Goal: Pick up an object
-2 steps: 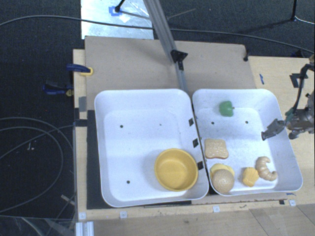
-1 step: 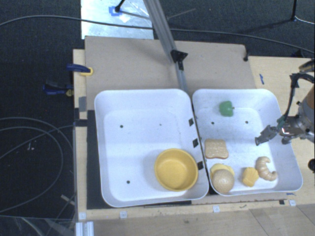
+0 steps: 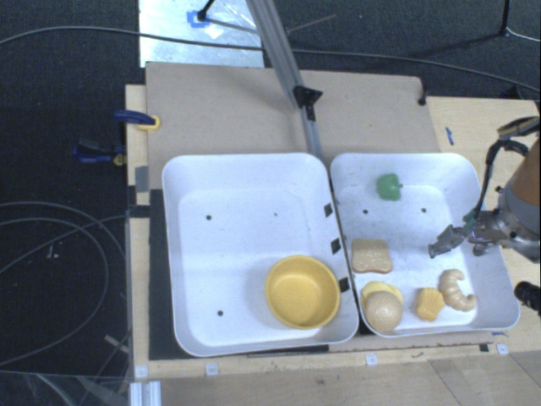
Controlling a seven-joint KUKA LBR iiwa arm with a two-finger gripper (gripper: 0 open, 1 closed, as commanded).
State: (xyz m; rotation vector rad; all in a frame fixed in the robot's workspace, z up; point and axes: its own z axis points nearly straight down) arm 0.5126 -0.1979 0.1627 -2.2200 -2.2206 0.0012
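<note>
Hovering pincer [image 3: 445, 242] over right bin [image 3: 486, 194], grip state unclear, above croissant [image 3: 456, 288], no legible writing

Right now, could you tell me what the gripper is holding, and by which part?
Nothing: the gripper hangs above bare bin floor, apart from the croissant.

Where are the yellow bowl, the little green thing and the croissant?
yellow bowl [image 3: 303, 291]: camera view, on its inner floor, left bin.
green thing [image 3: 389, 186]: camera view, on its top, right bin.
croissant [image 3: 456, 288]: camera view, on its curved middle, right bin.
</note>
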